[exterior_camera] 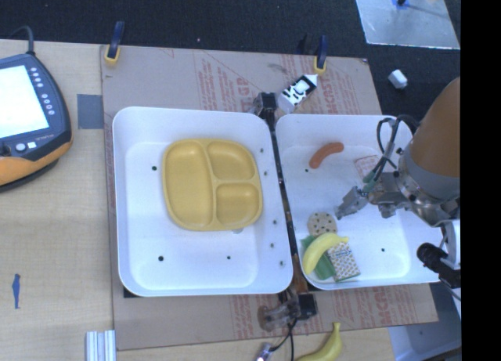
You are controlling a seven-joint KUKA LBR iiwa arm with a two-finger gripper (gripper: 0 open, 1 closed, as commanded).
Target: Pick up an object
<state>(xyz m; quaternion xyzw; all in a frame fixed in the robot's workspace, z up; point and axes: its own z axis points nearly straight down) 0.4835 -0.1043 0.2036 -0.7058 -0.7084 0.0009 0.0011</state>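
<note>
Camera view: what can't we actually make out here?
- gripper: small and blurred above the right bin; whether it holds anything cannot be told.
- pale pinkish item: partly behind the arm's cables, identity unclear.
- patterned item: tucked under the banana, too small to identify.
- second banana: cut off by the bottom edge.

I can't make out the fingers of the gripper [351, 203] well enough to read them; they blur into the white floor of the right bin [391, 261]. Most of the arm [435, 144] is cut off at the frame's right. The pendant [27, 120] runs off the left edge. A second banana [325, 346] is clipped by the bottom edge. In the right bin's lower left, the banana [319, 248] overlaps something green [322, 270] I can't identify.
</note>
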